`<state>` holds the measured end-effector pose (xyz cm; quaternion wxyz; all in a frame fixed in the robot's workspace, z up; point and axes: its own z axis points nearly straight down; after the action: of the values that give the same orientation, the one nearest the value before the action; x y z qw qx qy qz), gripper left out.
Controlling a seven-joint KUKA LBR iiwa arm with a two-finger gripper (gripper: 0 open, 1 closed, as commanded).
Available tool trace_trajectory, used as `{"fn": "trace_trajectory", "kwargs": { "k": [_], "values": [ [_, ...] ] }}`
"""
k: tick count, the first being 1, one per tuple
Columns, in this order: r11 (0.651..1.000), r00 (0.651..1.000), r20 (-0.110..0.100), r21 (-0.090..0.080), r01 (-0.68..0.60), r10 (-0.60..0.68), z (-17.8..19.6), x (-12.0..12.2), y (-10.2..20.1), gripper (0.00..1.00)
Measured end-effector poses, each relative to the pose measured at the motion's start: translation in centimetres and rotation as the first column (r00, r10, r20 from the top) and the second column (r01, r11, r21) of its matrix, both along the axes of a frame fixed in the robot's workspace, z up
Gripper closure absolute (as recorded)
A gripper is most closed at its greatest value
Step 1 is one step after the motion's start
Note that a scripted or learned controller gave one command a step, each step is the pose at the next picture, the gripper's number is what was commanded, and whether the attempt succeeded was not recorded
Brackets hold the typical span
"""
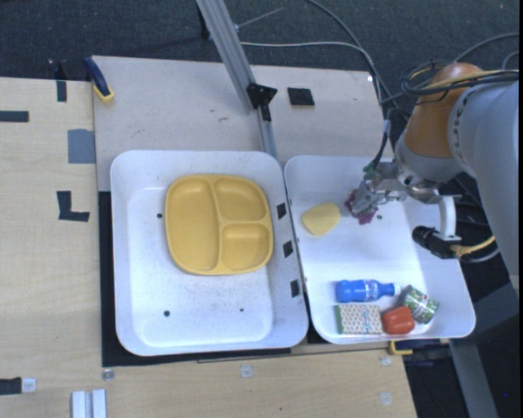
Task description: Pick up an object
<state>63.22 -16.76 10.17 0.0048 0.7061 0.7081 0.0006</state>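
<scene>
Nearest the camera, along the front wall of the right bin [444, 273], four small things lie packed together: one blue bottle [363, 290] on its side, one green-and-white patterned packet [360, 319] just below it, one red object [398, 321] touching the packet's right end, and one green wrapped item [419, 305] just beside the red one, close to the bin's front right corner. The middle of this bin's floor is bare white between that cluster and the things farther back.

Farther in, one pale yellow lump [321, 219] rests near the bin's left wall, apart from the rest. Just to its right the claw [363, 205] hangs low over the bin floor, near the back half, with the grey arm [471, 138] and its orange band coming in from the right over the bin's rim. The claw's tips are dark and blurred; whether they are spread or pressed together cannot be told, and nothing can be made out between them.

The left bin [135, 259] holds one thing, a yellow divided plate [219, 224] with three compartments, lying flat toward the back, with wide bare floor in front of it and to its left.

Beyond both bins the desk [174, 103] carries one slanted grey metal bar [227, 37] and loose cables.
</scene>
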Motion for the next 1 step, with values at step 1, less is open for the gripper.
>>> {"fn": "trace_trajectory", "kwargs": {
  "k": [1],
  "values": [
    [1.0, 1.0, -0.005, 0.005, 0.002, -0.002, 4.43, 0.45, -0.42, 1.0]
  ]
}}
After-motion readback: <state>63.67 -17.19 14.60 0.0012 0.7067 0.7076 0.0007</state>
